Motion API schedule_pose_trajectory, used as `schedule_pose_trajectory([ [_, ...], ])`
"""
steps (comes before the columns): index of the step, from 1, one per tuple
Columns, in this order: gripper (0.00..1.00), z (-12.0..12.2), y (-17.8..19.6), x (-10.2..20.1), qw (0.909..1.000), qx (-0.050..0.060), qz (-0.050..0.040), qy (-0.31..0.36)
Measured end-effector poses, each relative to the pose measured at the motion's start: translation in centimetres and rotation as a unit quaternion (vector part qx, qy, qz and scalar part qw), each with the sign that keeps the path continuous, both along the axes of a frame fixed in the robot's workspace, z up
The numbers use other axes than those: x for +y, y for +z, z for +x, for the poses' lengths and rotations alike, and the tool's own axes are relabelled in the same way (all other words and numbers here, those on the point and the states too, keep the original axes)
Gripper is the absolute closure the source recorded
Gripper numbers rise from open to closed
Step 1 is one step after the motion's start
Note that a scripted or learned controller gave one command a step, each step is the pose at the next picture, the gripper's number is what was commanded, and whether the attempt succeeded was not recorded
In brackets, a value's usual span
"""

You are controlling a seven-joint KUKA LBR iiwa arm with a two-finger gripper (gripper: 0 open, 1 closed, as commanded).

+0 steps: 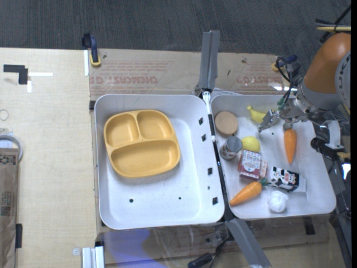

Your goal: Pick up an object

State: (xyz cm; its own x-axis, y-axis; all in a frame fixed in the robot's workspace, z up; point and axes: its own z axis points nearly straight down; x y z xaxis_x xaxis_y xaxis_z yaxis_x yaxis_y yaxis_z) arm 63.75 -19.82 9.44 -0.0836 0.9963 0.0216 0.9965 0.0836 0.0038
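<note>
My gripper (277, 121) hangs over the back right of the right bin (318, 205), open, with nothing between its fingers. An orange carrot (290, 145) lies lengthwise just below it, its top end close by the right finger (288, 124). A yellow banana (255, 114) lies just left of the left finger (266, 122). A second carrot (246, 192) lies at the bin's front left.
The right bin also holds a brown disc (226, 123), a grey can (231, 147), a yellow lemon (251, 144), a red-and-white box (251, 164), a black-and-white packet (285, 178) and a white ball (277, 202). A yellow divided plate (142, 143) sits in the left bin (162, 205).
</note>
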Motion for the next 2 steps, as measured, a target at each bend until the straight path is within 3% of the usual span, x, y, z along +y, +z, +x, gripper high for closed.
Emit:
schedule_pose_trajectory([
  [2, 0.0, -8.9, 0.1, -0.7, 0.9983, -0.002, 0.0002, 0.059],
])
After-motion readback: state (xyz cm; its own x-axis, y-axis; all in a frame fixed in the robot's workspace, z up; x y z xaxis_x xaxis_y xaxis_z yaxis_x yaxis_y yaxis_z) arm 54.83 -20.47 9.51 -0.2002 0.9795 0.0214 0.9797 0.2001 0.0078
